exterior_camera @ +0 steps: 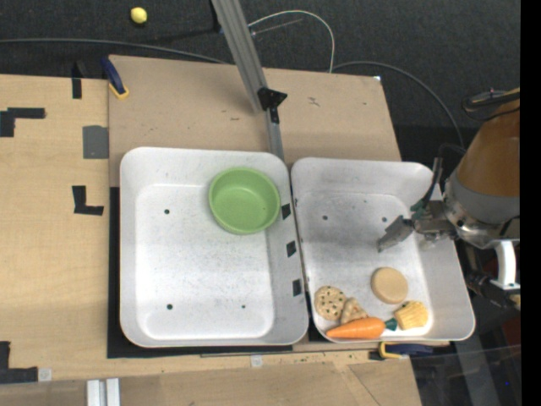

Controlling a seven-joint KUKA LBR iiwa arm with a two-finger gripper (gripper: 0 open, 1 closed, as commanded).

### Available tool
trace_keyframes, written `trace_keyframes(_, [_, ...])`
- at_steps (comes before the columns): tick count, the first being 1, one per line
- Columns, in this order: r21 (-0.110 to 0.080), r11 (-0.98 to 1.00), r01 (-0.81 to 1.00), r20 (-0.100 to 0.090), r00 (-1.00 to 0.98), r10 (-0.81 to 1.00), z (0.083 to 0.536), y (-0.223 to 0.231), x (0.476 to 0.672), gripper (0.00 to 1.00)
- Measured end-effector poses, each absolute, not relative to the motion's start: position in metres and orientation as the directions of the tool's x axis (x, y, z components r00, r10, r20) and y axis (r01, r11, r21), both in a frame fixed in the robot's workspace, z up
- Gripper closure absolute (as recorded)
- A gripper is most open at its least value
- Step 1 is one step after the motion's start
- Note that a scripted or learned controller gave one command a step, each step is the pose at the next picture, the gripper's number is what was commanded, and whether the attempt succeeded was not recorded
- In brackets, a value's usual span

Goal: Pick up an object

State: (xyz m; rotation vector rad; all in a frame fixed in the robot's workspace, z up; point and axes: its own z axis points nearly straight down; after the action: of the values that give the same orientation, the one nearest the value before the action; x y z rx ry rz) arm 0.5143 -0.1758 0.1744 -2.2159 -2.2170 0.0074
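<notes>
My gripper (pixel 404 220) hovers over the right part of the right bin (pixel 355 176), open, with nothing between its fingers. Just below it in the view lies a round tan biscuit (pixel 390 285). Along the bin's front edge lie a speckled cookie (pixel 329 301), a small tan cracker (pixel 352 310), an orange carrot (pixel 359 329) and a yellow corn piece (pixel 412 315). A green bowl (pixel 244 200) sits upright in the left bin (pixel 169 252), at its back right.
A grey metal bar (pixel 241 41) slants down from the top to the joint between the bins. Cables (pixel 321 32) loop behind the bench. A small yellow ball (pixel 139 14) lies on the dark floor at the upper left.
</notes>
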Motion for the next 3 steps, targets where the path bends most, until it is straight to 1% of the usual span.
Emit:
trace_keyframes(1, [-0.007, 0.002, 1.000, 0.001, -0.002, 1.000, 0.129, -0.168, 0.513, 0.00])
trace_keyframes(2, [-0.001, 0.001, 1.000, -0.001, -0.001, 1.000, 0.088, -0.168, 0.513, 0.00])
trace_keyframes(3, [-0.002, 0.002, 1.000, 0.000, -0.002, 1.000, 0.099, -0.167, 0.513, 1.00])
